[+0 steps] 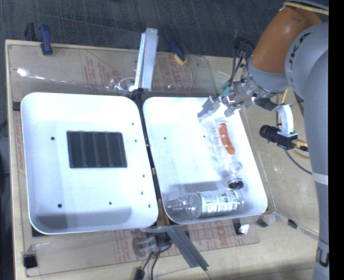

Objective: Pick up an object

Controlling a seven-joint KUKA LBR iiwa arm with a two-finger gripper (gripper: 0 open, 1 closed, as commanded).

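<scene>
Dark carpet (218, 10) lies behind a pale surface (61, 247) that carries two shallow white bins side by side. From my remote station I see it all from above, at a slant. A blue clamp (44, 38) sits at the far left edge of the surface. A grey metal bar (147, 57) stands behind the seam where the bins meet.

Left bin (55, 179): it holds one dark ribbed panel (96, 149), lying flat left of centre and clear of the walls.

Right bin (178, 150): it holds three things.
- A clear bottle with an orange part inside (224, 142) lies along the right-hand wall, its length running from far to near.
- A small black cap (235, 184) sits just beyond the near end of that bottle.
- A clear labelled bottle (206, 203) lies on its side against the near wall, pointing across the bin.

The two bottles are near each other at the near right corner, and I cannot tell whether they touch.

Arm (300, 45): it is grey with an orange band and enters from the right. It places the hand (221, 107) over the far right corner of the right bin, at the far end of the orange-filled bottle. I cannot tell whether the hand is open or closed, nor whether it touches that bottle.
</scene>
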